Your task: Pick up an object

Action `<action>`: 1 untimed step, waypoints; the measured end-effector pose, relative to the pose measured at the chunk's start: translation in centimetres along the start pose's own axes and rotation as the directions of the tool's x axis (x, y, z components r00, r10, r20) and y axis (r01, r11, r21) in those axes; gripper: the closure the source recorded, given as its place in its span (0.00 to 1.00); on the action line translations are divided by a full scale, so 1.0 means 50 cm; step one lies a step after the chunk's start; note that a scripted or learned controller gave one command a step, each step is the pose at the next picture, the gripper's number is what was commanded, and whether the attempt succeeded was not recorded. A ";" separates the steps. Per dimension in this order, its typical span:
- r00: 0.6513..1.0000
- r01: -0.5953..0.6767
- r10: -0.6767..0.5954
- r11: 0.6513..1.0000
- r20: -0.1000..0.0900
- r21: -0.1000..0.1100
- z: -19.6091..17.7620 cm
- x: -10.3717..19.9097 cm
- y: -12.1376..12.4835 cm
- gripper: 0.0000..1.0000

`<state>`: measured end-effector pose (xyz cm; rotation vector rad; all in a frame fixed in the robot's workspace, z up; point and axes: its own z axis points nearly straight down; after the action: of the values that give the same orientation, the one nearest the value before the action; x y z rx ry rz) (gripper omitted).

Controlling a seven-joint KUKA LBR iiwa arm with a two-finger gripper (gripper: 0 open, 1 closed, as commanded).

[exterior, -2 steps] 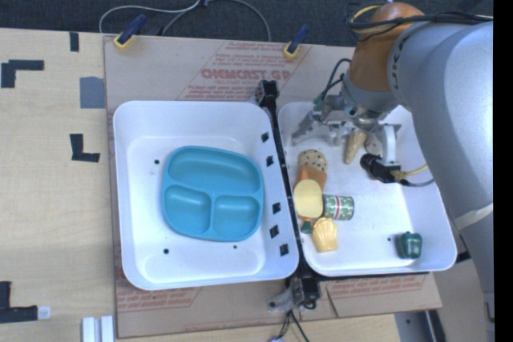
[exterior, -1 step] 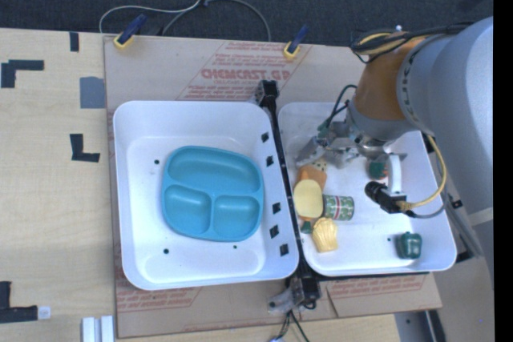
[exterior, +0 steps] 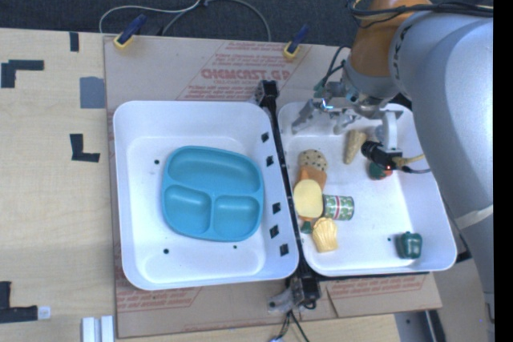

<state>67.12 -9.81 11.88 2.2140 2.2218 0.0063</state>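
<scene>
From the camera above the bench, the grey arm point(exterior: 449, 92) comes in from the right, its orange band point(exterior: 385, 28) above the wrist. The gripper point(exterior: 322, 119) hangs over the far end of the right bin point(exterior: 429, 208), close to the wall the two bins share. Its two fingers point(exterior: 303, 121) stand spread apart with nothing between them, and only the white floor of the bin shows in the gap.

The things to be picked lie in that right bin. A cream cone point(exterior: 353, 145) lies just to the right of the gripper, apart from it, with its tip pointing toward the near side. A brown biscuit point(exterior: 313, 162) lies just nearer than the gripper, beside the shared wall. A round yellow piece point(exterior: 308, 199) touches the biscuit's near edge. A small green and white can point(exterior: 339, 207) lies on its side against the yellow piece. A ridged yellow piece point(exterior: 325, 235) sits just nearer again. A dark green piece point(exterior: 409, 245) rests alone in the near right corner, well apart from the others.

The left bin point(exterior: 132, 196) holds a blue divided plate point(exterior: 212, 192), lying flat near its middle. Both bins stand on a cardboard sheet point(exterior: 216, 68) held by two clamps point(exterior: 128, 37) at its far edge
</scene>
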 end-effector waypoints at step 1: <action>1.000 -0.004 0.004 1.000 0.000 0.010 0.009 0.006 -0.075 0.00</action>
<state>63.39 -9.51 11.38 2.2240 2.2224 -0.0051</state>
